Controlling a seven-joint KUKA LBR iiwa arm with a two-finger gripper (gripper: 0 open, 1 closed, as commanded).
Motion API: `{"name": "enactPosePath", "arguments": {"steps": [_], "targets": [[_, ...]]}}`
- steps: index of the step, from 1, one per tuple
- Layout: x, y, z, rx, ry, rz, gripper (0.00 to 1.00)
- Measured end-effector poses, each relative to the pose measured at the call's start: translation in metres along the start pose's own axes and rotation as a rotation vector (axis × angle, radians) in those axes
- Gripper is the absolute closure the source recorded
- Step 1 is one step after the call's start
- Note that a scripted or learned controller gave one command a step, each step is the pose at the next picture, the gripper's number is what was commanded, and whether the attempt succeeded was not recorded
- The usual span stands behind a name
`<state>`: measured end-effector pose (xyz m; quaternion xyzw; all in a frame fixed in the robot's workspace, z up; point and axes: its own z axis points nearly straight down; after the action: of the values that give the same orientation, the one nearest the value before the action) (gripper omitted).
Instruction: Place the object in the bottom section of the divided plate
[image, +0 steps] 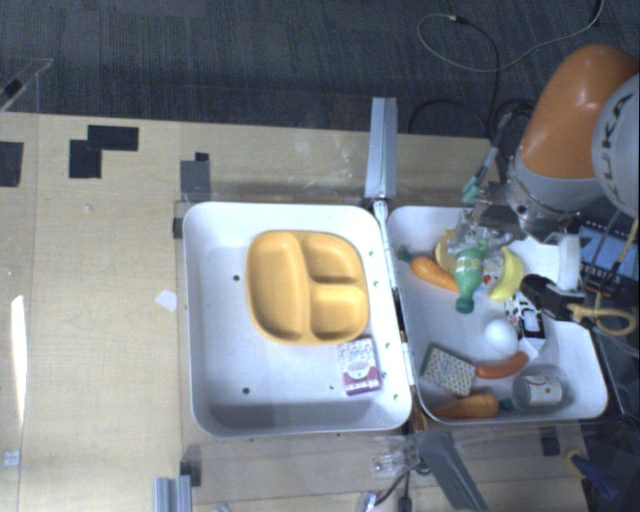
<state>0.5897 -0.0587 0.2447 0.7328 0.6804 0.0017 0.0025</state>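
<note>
Barely begun: plate (305, 285) in the left bin sits unfilled, gripper (478, 232) over the bottle (467, 276) at right bin's 12 o'clock, finger state untellable, nothing visibly lifted.

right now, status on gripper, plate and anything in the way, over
Gripper low over right bin, above green bottle. Divided plate in left bin, nothing in its sections. Small packet lies just below plate, apart from it.
</note>
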Motion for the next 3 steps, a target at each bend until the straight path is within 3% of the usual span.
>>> {"name": "enactPosePath", "arguments": {"steps": [1,2,3], "targets": [[0.056,0.054,0.049,0.000,0.002,-0.293,1.00],[0.119,0.069,0.058,-0.002,0.003,-0.422,1.00],[0.050,0.050,0.058,-0.002,0.002,-0.713,1.00]]}}
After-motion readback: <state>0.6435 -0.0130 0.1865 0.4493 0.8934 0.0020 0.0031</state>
